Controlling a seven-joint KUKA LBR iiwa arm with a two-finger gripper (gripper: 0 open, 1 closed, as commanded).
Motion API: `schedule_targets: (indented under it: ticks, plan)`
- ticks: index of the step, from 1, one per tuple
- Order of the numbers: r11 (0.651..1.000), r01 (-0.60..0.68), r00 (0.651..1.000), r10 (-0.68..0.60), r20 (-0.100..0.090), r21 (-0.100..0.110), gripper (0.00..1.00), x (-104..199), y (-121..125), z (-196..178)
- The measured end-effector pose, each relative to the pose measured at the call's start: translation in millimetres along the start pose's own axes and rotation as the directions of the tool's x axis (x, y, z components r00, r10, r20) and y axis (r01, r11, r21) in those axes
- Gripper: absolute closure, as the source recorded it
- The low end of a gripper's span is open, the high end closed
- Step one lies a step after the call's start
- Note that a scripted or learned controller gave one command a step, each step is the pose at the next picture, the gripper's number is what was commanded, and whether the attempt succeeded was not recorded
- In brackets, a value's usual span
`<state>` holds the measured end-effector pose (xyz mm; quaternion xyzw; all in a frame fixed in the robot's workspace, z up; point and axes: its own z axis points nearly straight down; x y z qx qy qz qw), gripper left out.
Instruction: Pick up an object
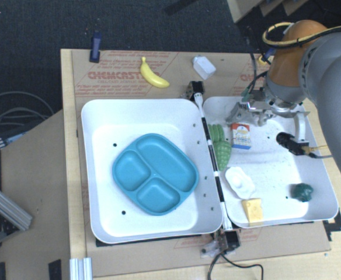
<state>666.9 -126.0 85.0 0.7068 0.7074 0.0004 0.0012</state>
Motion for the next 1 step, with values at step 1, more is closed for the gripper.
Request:
schedule_targets:
  ticks: [1]
  plan:
    - [1.000, 0.001, 1.000, -0.001, 0.001, -0.003, 1.00, 0.5, 0.8, -10.5]
